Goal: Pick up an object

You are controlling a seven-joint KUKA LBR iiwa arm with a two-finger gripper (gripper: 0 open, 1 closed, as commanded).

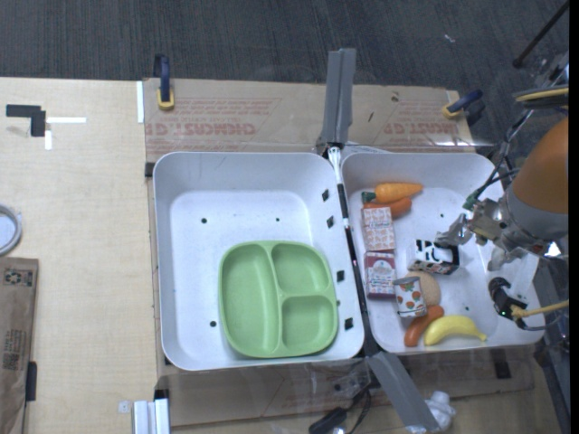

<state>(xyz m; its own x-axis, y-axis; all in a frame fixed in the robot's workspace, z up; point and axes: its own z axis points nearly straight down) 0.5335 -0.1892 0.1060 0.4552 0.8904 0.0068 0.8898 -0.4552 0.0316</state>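
My end effector (452,239) sits low in the right bin (470,165), touching the black-and-white toy (435,256); I cannot tell how it is set. I'd centre over that toy, clear of the can (410,297), then lift straight.

Bright, even overhead light, soft faint shadows, mild glare on white bins (172,269), slightly soft focus

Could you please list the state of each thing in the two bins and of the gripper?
Green divided plate: upright, lying flat in the left bin.
Carrots: lying at the right bin's far end.
Two small cartons: lying flat, end to end.
Can: tipped on its side.
Banana: lying at the near edge.
Black-and-white object: under the gripper.
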